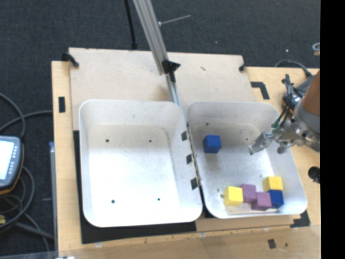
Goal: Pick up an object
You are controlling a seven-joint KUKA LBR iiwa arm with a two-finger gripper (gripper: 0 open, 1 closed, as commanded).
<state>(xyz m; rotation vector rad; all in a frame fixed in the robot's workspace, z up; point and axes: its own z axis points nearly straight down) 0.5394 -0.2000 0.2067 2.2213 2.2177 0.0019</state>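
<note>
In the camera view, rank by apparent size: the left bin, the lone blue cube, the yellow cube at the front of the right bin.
1. Left bin, by far the largest.
2. and 3. Lone blue cube and front yellow cube look alike; the yellow one lies nearer the camera, so I won't rank them.

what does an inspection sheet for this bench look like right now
surface: wooden bench bearing left bin and right bin, side by side
job's things: lone blue cube in right bin; cluster at its near edge: yellow cube, purple blocks, yellow-on-blue stack
clutter: nothing seen
grippers: gripper over right bin's right side, holding nothing visible
cables: black cables on floor, left
surroundings: dark carpet, metal rail, handheld screen at left
</note>
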